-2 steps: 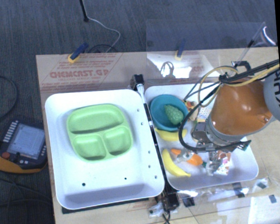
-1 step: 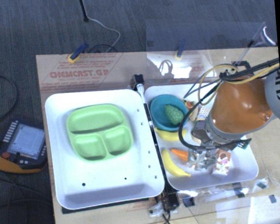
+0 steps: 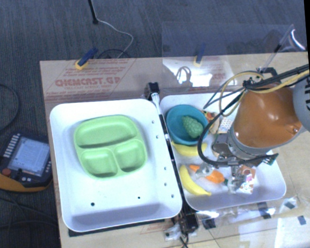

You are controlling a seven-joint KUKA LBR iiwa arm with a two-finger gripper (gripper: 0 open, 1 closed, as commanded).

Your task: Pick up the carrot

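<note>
The orange carrot (image 3: 214, 177) lies in the right bin (image 3: 269, 192), just right of a yellow banana. My gripper (image 3: 222, 172) hangs straight down over it from the orange-banded wrist (image 3: 263, 117), which hides most of the fingers. A small orange piece (image 3: 194, 168) shows to the carrot's upper left. Whether the fingers touch the carrot is not visible from here.
A teal bowl (image 3: 180, 125) holding a green bumpy item (image 3: 193, 125) sits at the right bin's back left. Two bananas (image 3: 191, 181) lie near it. A red-white packet (image 3: 247, 180) lies to the right of the carrot. The left bin (image 3: 76, 208) holds a green divided plate (image 3: 111, 145).
</note>
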